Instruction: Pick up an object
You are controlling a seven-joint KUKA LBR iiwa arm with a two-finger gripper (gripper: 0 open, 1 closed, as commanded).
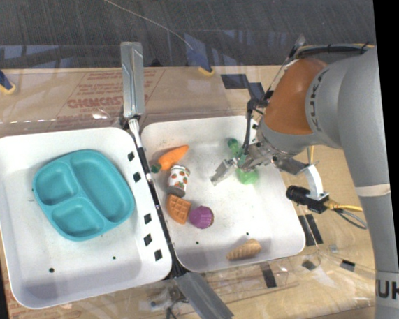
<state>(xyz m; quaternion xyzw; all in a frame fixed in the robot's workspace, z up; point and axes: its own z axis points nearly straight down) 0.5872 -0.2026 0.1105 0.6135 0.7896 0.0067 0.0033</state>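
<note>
Camera view looks down at a slant on a pale brown bench (53,99) under a clear plastic sheet. Red print shows through the sheet near the far edge, and bits of blue and black tape hold its corners. Dark grey carpet (45,19) runs beyond the bench. A metal strip (132,74) lies across the far edge in line with the gap between the two bins.

The left bin (28,277) holds a teal divided plate (83,193), lying flat and turned at an angle.

The right bin (277,235) holds several toys. An orange carrot (172,156) lies near the dividing wall, with a small white and brown figure (178,179) just below it. Further down, a waffle piece (178,208) touches a purple toy (201,217). What looks like a croissant (244,250) lies apart near the front wall.

The grey arm (353,112) reaches in from the right, its orange band (291,101) above the wrist. The gripper (227,169) hangs low over the middle of the right bin. The green toy (247,176) sits just beside it, on the bin floor as far as can be seen. Whether the gripper is spread or closed cannot be told from this angle, and nothing is plainly held.
</note>
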